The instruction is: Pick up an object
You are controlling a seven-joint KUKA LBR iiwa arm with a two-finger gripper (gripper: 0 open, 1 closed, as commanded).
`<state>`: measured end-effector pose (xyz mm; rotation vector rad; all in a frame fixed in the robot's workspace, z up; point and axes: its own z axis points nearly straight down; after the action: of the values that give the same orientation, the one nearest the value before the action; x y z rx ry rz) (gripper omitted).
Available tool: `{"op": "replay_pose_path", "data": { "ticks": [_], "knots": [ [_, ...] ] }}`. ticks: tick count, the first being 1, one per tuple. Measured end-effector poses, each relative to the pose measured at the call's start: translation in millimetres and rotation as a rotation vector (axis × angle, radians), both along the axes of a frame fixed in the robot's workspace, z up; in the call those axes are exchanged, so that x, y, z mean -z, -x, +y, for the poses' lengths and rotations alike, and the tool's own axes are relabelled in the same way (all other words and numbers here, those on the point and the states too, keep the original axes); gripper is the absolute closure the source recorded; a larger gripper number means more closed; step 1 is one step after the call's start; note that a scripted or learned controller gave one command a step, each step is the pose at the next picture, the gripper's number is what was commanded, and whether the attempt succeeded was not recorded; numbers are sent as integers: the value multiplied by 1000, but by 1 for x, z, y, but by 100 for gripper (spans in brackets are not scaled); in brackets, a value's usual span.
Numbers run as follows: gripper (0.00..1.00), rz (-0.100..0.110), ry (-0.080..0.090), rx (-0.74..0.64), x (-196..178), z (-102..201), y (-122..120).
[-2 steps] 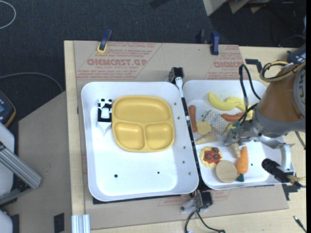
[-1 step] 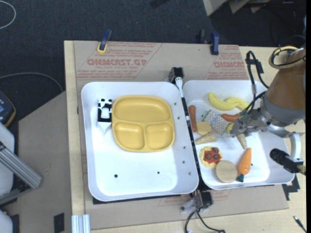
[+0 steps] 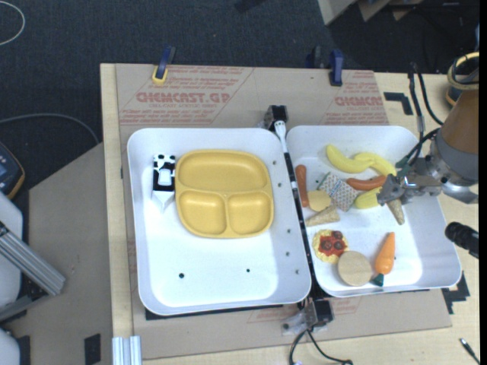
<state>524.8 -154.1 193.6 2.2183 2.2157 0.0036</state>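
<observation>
The gripper (image 3: 396,198) hangs low over the right bin (image 3: 434,265), its dark fingers (image 3: 398,211) pointing down and left; how far they are parted cannot be told, and nothing can be seen clamped between them. The tips sit right by the end of a yellow piece (image 3: 367,199) and the red sausage (image 3: 365,182), whether touching or just above is unclear.

The left bin (image 3: 205,280) holds a yellow three-part tray (image 3: 224,192) and, against its left side, a small black-and-white block (image 3: 163,175).

The right bin is crowded (all toy food, it seems). A banana (image 3: 342,158) lies at the top, with a second yellow piece (image 3: 378,161) beside it. A thin red stick (image 3: 302,185) lies along the bin's left edge. Near the middle are a grey speckled piece (image 3: 340,192), a pale chunk (image 3: 319,200) and a tan wedge (image 3: 323,217). Lower down sit a pizza slice (image 3: 329,244), a round biscuit (image 3: 354,268) and a carrot (image 3: 386,253).

The nearest things to the fingers are the sausage and the yellow piece, just to their left; the carrot lies below them, apart.
</observation>
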Motion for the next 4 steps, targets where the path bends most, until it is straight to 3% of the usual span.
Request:
{"op": "replay_pose_path", "data": {
  "ticks": [1, 4],
  "knots": [
    [100, 0, 0, -2, -33, 0, -1],
    [100, 10, -7, -8, -35, 169, 33]
  ]
}}
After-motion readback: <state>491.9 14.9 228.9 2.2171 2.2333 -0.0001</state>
